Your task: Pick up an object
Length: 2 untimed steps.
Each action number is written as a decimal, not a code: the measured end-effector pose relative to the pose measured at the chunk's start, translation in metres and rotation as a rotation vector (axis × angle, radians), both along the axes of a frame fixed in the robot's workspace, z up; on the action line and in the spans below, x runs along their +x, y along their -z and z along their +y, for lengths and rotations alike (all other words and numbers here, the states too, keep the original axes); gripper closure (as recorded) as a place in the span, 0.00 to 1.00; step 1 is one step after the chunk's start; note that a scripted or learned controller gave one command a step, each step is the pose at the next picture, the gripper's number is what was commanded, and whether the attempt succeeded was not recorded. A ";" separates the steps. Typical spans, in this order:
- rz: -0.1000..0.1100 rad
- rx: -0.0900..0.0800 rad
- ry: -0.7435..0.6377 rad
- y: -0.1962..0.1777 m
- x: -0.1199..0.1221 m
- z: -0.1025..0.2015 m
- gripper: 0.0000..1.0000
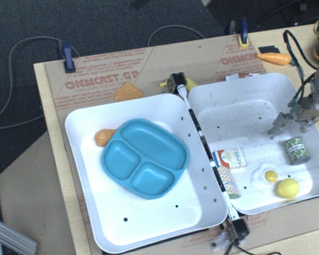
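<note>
Approach step: the gripper, fingers spread and holding nothing, hovers in the right bin, needing descent onto the green can.

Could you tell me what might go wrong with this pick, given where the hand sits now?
The hand hovers over bare floor in the right bin, with the green can just below it in the view; closing here would likely catch nothing. The can, lemon and fried egg sit near the bin's right and front walls, so a descent could clip the rim or nudge a neighbour.
</note>
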<state>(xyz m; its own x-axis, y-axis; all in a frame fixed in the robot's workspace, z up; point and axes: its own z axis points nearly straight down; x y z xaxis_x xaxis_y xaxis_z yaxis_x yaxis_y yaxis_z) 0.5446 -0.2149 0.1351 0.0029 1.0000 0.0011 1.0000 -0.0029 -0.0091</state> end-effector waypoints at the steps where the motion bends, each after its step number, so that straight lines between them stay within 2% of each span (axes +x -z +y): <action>1: -0.003 0.007 -0.004 0.053 -0.016 0.000 0.00; 2: -0.009 0.001 -0.003 0.040 -0.015 -0.001 1.00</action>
